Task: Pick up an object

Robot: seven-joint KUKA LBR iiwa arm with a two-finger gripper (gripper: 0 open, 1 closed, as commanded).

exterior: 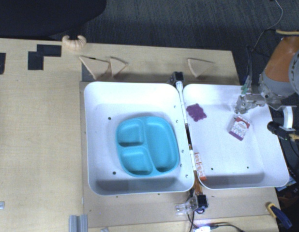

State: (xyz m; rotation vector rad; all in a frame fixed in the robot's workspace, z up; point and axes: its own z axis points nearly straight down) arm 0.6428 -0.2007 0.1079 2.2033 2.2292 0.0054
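A small red-and-white packet [239, 128] lies flat and tilted in the right bin [222, 173], near its far-right corner

Tan wooden bench [38, 144] with 2 white bins [98, 129] side by side.

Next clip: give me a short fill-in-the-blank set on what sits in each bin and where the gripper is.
1. The blue divided tray lies in the ____ bin.
2. The tray has ____ compartments.
3. The purple object and the small packet lie in the ____ bin.
4. The gripper is just above the ____.

Missing words: left; three; right; packet
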